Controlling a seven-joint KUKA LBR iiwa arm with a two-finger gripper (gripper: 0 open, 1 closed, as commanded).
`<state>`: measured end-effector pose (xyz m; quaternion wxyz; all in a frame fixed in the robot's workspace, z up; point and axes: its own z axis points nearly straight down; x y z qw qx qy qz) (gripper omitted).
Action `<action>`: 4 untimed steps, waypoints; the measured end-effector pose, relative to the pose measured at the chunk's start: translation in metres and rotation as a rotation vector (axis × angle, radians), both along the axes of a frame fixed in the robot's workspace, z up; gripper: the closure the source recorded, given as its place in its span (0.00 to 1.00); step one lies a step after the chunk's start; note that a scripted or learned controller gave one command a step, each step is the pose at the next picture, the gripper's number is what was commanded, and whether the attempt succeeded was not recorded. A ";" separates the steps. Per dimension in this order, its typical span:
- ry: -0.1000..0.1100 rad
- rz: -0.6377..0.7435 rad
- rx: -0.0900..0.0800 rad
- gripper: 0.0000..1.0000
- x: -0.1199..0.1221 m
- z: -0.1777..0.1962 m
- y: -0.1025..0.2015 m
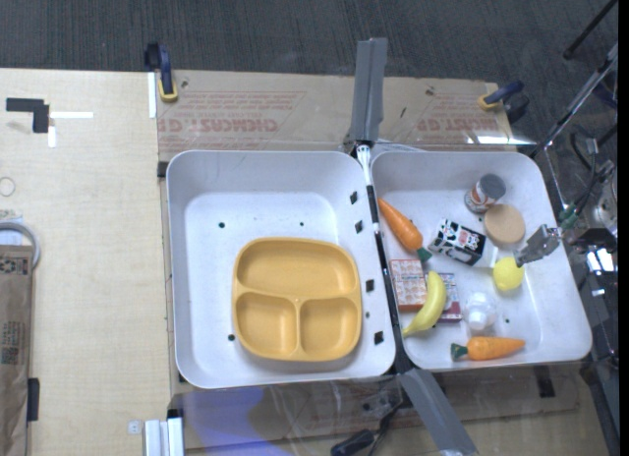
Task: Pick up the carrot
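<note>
On the light wood bench [88, 277] the right bin [550, 189] holds two carrots, and the hand [540, 244], can't tell if it's open or closed, sits at the right rim just beside the lemon [507, 274], so the near carrot [488, 348] lies below-left of it, long axis roughly left-right, while the other carrot [400, 224] is well apart by the divider.

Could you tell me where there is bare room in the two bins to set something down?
Left bin: bare floor behind the yellow plate, towards the far wall. Right bin: a patch behind the upper carrot. Its near half is crowded around the banana.
</note>
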<state>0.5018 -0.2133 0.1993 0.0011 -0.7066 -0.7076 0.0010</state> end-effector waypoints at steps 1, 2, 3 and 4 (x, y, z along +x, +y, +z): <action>-0.002 -0.128 0.000 0.00 0.027 -0.098 0.078; -0.011 0.145 -0.004 0.00 -0.022 -0.103 0.022; -0.011 0.145 -0.004 0.00 -0.022 -0.103 0.022; -0.002 -0.257 -0.002 0.00 -0.011 0.053 0.057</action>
